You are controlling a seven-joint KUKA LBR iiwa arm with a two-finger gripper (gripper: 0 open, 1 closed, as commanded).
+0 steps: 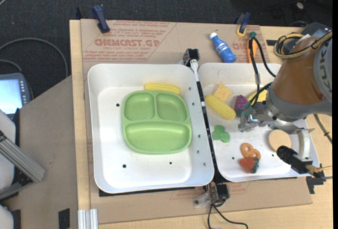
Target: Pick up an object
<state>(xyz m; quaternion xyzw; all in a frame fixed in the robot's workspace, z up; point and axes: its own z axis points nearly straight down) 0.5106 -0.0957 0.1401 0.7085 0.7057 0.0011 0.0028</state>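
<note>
Because the task is picking, the arm point(298, 83) leans over the right bin point(228, 171), which holds the loose toys; the left bin point(100, 133) holds a green divided plate point(156, 121). The gripper point(247, 120) hangs by purple grapes point(241, 102); its grip cannot be told.

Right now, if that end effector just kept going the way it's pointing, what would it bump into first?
Probably the purple grapes, just ahead of the end effector, which points leftward and down in the right bin. The yellow corn lies just beyond. Depth is hard to judge from this single slanted view.
</note>
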